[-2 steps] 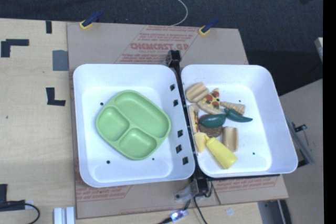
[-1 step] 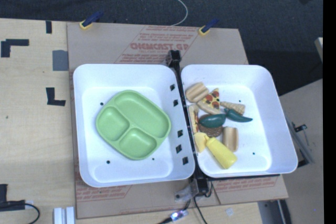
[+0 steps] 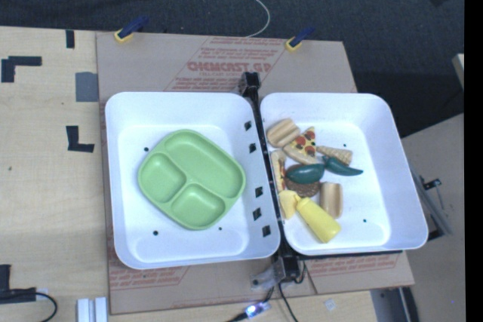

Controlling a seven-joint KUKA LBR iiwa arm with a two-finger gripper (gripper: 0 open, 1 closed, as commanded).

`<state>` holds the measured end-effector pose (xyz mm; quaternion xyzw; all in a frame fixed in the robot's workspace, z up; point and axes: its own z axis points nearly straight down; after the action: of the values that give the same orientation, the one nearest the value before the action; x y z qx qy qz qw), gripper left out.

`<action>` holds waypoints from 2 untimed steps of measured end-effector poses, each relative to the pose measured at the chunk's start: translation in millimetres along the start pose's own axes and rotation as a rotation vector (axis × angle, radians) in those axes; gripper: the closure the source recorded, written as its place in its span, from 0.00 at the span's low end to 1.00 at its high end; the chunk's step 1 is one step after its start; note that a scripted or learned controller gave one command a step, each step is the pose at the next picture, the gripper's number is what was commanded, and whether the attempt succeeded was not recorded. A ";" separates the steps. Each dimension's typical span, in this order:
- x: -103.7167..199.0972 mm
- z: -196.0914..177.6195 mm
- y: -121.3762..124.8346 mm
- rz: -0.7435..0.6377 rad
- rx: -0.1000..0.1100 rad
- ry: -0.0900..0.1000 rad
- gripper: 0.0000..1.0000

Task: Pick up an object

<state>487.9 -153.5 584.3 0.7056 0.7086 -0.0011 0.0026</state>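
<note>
Green divided plate [image 3: 192, 179] in left bin [image 3: 121, 124]; toy foods (yellow bottle [image 3: 318, 219] included) in right bin [image 3: 385, 124].

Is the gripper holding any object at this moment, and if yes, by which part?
Nothing is held: the toy foods, among them the yellow plastic bottle, lie in the right white bin.

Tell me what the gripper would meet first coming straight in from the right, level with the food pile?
Travelling low, probably the right bin at its outer wall. Higher up, it would cross bare floor and reach the green pepper first. Height is unclear from above.
</note>
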 end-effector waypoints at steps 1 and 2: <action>0.4 -10.1 0.6 -0.001 -0.001 0.000 1.00; 0.8 -20.2 1.3 -0.001 -0.002 -0.001 1.00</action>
<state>489.2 -152.6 604.6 0.7051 0.7091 -0.0007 0.0034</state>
